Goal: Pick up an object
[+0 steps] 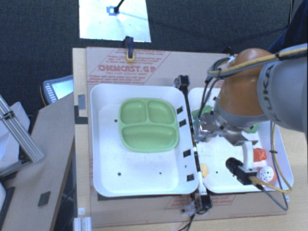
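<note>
A light green divided plate (147,125) lies in the left bin (103,177). The arm reaches over the right bin (216,182), and its gripper (203,129) sits low near that bin's left wall. A green object (198,112) peeks out just above the gripper, and more green (252,128) shows at the arm's right side. A red object (260,154) and a white ball with dots (266,174) lie at the right bin's near right. A small yellow piece (204,170) rests near the divider. The arm hides much of the right bin.
A black strip of clips (188,129) runs along the divider between the bins. Both bins rest on a cardboard sheet (127,66) with red print. A yellow clamp (130,56) sits at its far edge.
</note>
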Tool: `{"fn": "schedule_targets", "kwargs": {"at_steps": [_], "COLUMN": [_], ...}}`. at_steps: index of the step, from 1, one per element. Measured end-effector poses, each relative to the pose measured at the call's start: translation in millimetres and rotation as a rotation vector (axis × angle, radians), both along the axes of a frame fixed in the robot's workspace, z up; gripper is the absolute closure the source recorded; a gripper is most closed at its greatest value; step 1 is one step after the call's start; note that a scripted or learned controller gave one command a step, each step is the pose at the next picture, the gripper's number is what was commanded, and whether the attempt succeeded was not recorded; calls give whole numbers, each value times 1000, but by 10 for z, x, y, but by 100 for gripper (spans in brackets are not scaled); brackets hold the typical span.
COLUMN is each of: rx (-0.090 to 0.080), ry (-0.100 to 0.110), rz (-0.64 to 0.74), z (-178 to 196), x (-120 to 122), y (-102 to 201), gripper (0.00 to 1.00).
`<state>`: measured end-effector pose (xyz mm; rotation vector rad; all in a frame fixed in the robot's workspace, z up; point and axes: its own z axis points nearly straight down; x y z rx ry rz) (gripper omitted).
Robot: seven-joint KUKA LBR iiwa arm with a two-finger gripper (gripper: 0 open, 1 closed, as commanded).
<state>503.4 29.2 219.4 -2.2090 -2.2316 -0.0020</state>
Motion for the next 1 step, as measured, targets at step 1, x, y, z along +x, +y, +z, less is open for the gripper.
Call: {"fn": "schedule_targets", "kwargs": {"at_steps": [1], "rx": [1], "ry": [-2], "rz": [1], "z": [103], "x": [49], "y": [565], "gripper": [100]}}
